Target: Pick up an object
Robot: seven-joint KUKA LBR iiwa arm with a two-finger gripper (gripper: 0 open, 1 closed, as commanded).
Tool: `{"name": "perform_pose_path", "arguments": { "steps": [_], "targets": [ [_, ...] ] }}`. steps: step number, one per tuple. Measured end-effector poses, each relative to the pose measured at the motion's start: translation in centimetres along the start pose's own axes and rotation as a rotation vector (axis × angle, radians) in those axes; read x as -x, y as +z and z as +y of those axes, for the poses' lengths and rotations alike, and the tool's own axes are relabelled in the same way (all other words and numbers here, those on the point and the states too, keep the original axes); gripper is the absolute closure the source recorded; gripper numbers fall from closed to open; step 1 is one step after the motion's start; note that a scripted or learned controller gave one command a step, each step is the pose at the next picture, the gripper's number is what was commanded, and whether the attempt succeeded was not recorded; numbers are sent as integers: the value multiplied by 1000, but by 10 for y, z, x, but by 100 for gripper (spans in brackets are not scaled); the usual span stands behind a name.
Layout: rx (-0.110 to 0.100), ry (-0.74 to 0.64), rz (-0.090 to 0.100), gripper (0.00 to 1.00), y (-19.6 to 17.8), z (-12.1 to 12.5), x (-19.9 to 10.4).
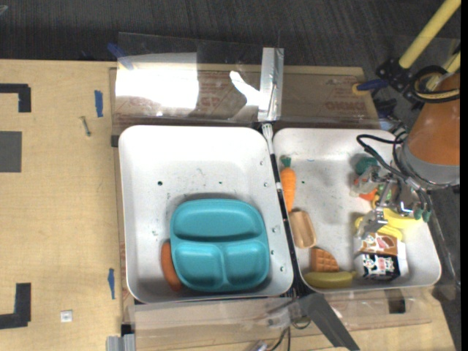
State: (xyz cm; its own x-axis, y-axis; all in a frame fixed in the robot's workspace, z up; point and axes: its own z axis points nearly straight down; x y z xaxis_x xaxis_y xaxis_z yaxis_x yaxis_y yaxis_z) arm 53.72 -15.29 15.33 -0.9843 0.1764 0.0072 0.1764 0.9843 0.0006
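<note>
Over the right bin's right edge the gripper hovers just above a yellow packet, can't tell how the jaws stand, so next it needs a clean descent.

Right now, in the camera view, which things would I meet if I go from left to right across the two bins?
Orange object under the tray → teal divided tray → carrot → waffle → black-and-white can.

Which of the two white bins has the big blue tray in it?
The left bin. The blue-green divided tray lies in it, while the right bin holds small toy foods such as the carrot and the end effector.
</note>
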Motion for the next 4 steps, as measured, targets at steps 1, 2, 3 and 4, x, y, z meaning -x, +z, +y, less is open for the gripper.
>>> {"name": "perform_pose_path", "arguments": {
  "steps": [1,2,3,4],
  "targets": [
    [9,-17,-30,0,41,-20,14],
    [1,1,-15,0,66,-12,1],
    [1,45,-13,0,66,13,108],
    [-1,-13,-12,0,43,-25,67]
  ]
}}
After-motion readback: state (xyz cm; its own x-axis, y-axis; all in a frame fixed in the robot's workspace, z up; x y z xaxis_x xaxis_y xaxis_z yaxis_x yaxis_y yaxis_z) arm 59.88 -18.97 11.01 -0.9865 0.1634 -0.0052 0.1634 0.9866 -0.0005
